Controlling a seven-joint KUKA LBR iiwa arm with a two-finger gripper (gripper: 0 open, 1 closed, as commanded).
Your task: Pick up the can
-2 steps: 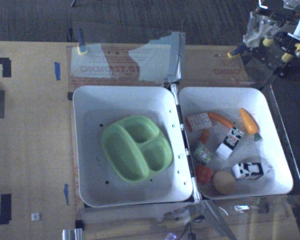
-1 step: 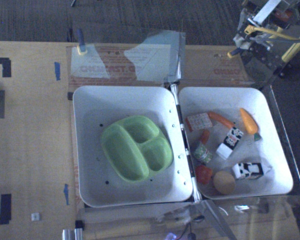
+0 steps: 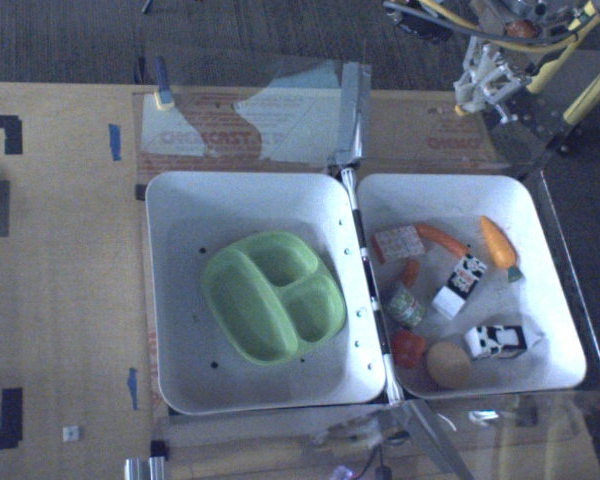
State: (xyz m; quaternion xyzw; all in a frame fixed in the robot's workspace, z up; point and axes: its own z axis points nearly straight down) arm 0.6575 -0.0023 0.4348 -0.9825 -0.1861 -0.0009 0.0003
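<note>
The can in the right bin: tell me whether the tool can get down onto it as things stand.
Probably yes. The can lies uncovered from above, and the tool hangs beyond the bin's far rim. But a chilli and a tomato crowd it closely.

Two white bins (image 3: 170,208), pale green divided plate (image 3: 272,296) in the left one, orange carrot (image 3: 497,241) at two o'clock in the right bin, black-and-white cow-patterned carton (image 3: 496,341) at five o'clock, tan potato (image 3: 448,364), light wooden bench (image 3: 60,298) with blue tape marks (image 3: 114,141)
</note>
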